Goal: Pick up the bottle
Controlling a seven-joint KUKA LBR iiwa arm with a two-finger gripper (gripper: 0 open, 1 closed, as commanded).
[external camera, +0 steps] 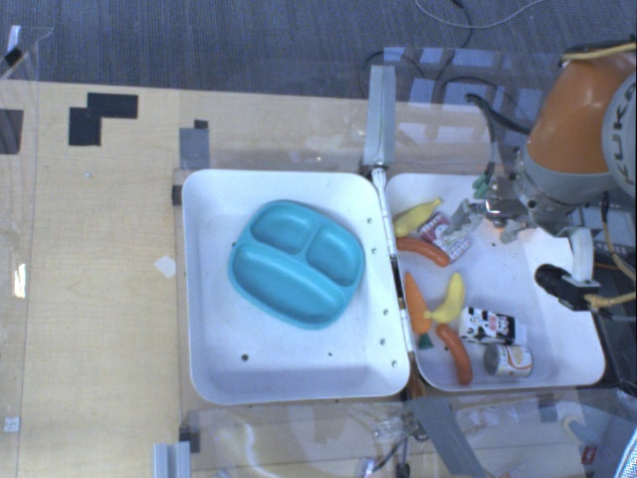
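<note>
The hand (pixel 468 217) hangs over the right bin's (pixel 587 366) upper part, above a small packet (pixel 441 235); whether it is spread or pressed together cannot be told. The bottle (pixel 509 358) lies on its side near the front wall, well apart, touching a black-and-white carton (pixel 488 324). Risk: descending here would likely catch the packet or banana (pixel 416 215) instead. No writing is readable.

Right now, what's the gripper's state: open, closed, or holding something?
Gripper: over the right bin, above a small packet; open or closed cannot be told, and nothing is visibly held.
</note>
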